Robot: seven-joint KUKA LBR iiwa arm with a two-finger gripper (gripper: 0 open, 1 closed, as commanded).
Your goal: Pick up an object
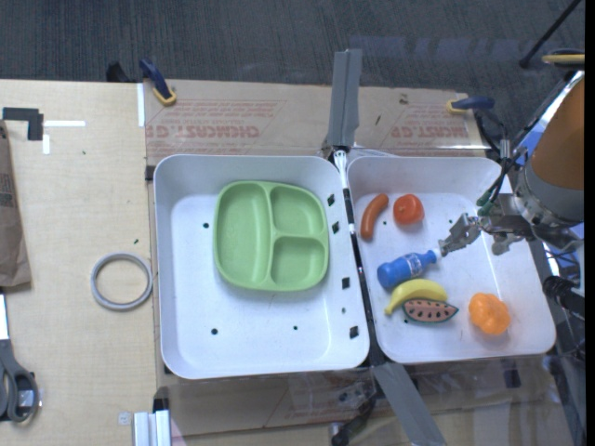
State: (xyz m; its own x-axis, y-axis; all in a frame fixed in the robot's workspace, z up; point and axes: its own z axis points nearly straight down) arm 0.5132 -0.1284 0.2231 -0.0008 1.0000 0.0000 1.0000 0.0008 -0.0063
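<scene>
The right bin (444,182) holds an orange-red sausage (373,216), a red tomato (407,210), a blue bottle (402,268) lying on its side, a yellow banana (416,293), a watermelon slice (430,311) and an orange (489,313). My gripper (457,238) hangs low over the middle of this bin, just right of the bottle's white cap and above the orange. Nothing is seen held in it. The arm's orange band (565,147) sits at the right edge.
A green divided plate (271,236) lies in the left bin (177,277). On the bench to the left are a grey tape ring (122,280), scissors (17,393) and a brown bag (11,221). A grey divider post (344,100) stands between the bins.
</scene>
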